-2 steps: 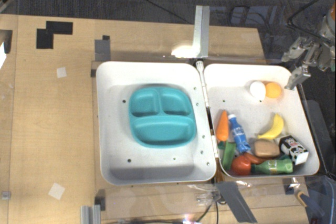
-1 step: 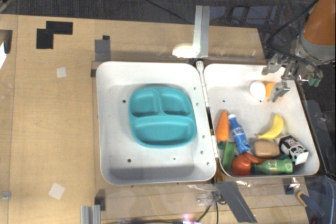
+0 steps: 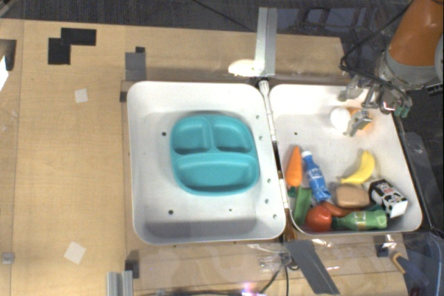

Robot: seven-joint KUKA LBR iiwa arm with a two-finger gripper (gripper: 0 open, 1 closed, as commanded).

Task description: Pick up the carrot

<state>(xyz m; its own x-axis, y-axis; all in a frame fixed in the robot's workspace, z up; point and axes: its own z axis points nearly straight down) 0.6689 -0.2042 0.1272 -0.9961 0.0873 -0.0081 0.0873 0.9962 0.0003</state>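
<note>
Seen from above, the grey two-finger gripper (image 3: 365, 109) hangs over the right white bin's (image 3: 305, 107) far corner, beside a white egg-like ball (image 3: 339, 118), whether parted or closed I cannot tell, while the small orange carrot (image 3: 294, 167) lies well apart against the bin's left wall, touching a blue-and-white bottle (image 3: 314, 177).

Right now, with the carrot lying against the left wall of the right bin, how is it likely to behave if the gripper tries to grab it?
The carrot looks like a smooth, tapered toy, so it is probably stiff and light, and may slip toward its narrow tip. Its round body could roll, though the bin wall and the blue bottle on either side probably check that and crowd the fingers.
</note>
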